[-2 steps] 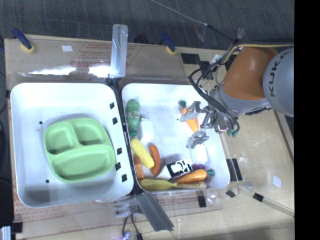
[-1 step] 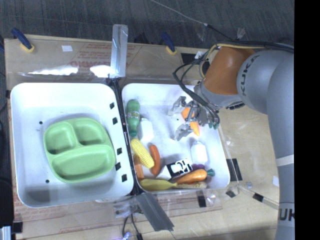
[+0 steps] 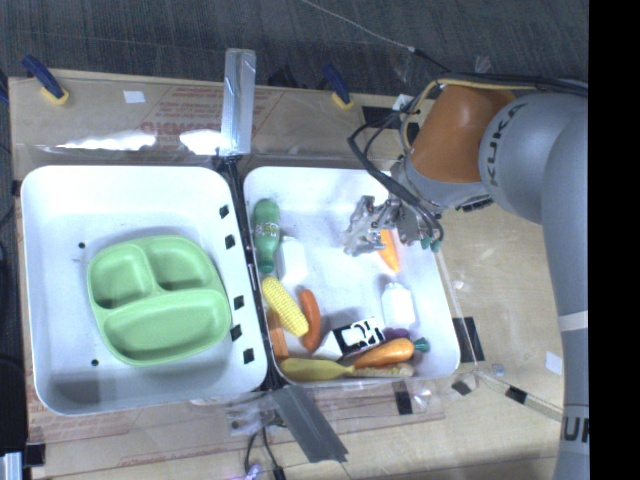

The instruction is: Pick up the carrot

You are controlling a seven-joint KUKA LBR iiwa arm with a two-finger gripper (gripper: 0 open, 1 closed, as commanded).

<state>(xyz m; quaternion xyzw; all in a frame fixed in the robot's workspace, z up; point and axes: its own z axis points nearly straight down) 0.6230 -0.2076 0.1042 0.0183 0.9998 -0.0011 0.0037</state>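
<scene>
A small orange carrot (image 3: 389, 251) hangs in the right part of the right bin (image 3: 330, 183), its tip pointing toward the bin's front. My gripper (image 3: 383, 230) reaches in from the right, below the orange wrist band, and is shut on the carrot's upper end. The metal fingers (image 3: 360, 226) flank the carrot's top, and its lower half sticks out beneath them.
The right bin also holds a green bottle (image 3: 266, 230), a corn cob (image 3: 285, 306), a red sausage (image 3: 311, 318), a white bottle (image 3: 398, 305), a black-and-white block (image 3: 357, 335), an orange vegetable with a green end (image 3: 385, 352) and a yellow banana (image 3: 312, 369). A green divided plate (image 3: 155, 298) lies in the left bin (image 3: 50, 208).
</scene>
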